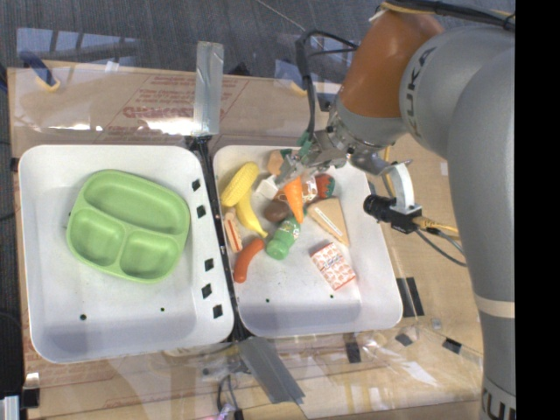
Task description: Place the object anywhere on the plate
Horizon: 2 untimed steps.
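Carrot lies in the toy heap in the right bin, well apart from your green plate. Your gripper hangs just above that carrot, placed for a pick; whether it grips anything, you cannot tell.

Worktop with two bins

The brown worktop carries two white bins: left bin at nine o'clock, right bin at three, edges touching.

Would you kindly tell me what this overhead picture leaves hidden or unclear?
- End effector: its tip is lost against the toy pile in the right bin, so any grasp is unclear.
- Toys beneath the wrist, beside the carrot: partly covered by the arm.
- Printing on the small red packet: too small to read.
- The green plate is fully visible.
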Available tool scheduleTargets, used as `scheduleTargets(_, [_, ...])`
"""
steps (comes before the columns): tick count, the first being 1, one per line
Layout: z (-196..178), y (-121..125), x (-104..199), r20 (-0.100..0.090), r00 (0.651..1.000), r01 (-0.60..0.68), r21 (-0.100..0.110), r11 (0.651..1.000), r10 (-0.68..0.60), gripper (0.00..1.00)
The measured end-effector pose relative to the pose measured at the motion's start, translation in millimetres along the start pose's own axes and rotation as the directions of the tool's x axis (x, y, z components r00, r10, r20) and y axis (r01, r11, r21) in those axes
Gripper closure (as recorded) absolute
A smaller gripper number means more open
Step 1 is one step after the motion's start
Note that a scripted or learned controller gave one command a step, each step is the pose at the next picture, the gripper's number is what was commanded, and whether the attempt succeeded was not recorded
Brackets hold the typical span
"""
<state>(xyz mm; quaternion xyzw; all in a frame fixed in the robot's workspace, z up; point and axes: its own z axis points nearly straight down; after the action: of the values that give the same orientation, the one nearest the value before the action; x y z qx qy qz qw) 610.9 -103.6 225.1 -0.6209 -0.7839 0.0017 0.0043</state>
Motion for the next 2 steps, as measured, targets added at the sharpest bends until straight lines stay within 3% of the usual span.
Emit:
scheduleTargets(1, [12.1,-4.7,76.8,0.003,1.000,-0.019,-0.002,1.000,0.019,1.00])
scheduleTargets(2, [-5.5,12.8,165.7,0.002,0.970,-0.244,-0.006,0.970,0.244,1.00])
